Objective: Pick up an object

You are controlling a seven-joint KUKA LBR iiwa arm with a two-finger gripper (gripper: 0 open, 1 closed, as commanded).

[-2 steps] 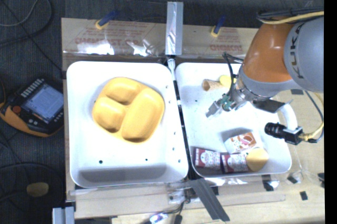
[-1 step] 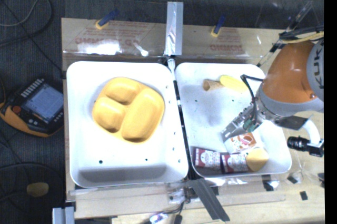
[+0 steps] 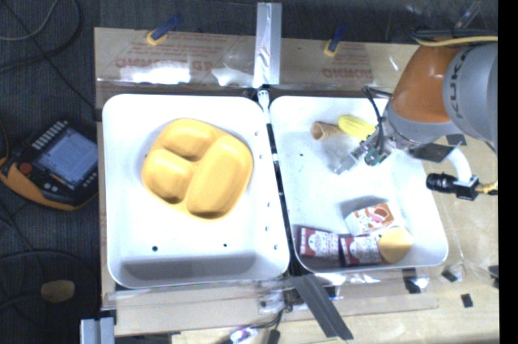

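Observation:
My gripper hangs low in the upper middle of the right bin, reaching in from the right under the orange wrist band. Just above it lie a small brown cone-shaped piece and a yellow corn-like piece, both close to the gripper but apart from it. Nearer the front of this bin sit a red-and-white packet, a dark wrapped bar and a yellow-orange round piece. I see nothing held in the gripper.
A big yellow lumpy cushion-like object takes up the middle of the left bin. A ridge divides the two bins. A handheld pendant lies on the floor to the left, off the bench.

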